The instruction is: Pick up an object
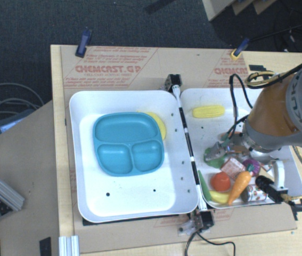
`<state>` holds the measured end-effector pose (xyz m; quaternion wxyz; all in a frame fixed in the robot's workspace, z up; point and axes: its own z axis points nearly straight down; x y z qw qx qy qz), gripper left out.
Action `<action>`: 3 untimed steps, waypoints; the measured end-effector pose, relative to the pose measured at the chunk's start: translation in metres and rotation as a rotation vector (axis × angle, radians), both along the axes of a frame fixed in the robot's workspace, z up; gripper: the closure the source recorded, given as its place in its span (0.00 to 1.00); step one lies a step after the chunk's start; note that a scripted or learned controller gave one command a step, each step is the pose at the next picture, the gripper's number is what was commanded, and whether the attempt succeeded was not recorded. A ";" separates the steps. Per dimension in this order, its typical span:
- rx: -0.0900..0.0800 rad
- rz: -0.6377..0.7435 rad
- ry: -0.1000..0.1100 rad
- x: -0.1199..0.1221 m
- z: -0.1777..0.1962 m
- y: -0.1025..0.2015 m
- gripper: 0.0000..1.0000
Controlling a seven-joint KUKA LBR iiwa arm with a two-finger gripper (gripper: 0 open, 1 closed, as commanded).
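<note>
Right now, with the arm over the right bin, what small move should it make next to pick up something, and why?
Probably a short descent onto the pile below the gripper. It hangs over the right bin, beside the red tomato and orange carrot. The yellow corn lies apart, farther up the bin.

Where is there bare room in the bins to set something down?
Left bin: bare floor in front of the blue tray, toward the near rim. Right bin: a bare strip between the corn cob and the pile. Crowded near the carrot and tomato, under the arm.
</note>
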<state>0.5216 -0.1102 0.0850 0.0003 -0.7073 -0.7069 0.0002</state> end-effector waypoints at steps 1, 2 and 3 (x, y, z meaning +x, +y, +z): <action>0.000 0.001 -0.002 0.008 0.000 0.013 0.00; -0.001 0.000 -0.004 0.009 0.010 0.013 1.00; -0.001 0.000 -0.004 0.008 0.010 0.013 0.00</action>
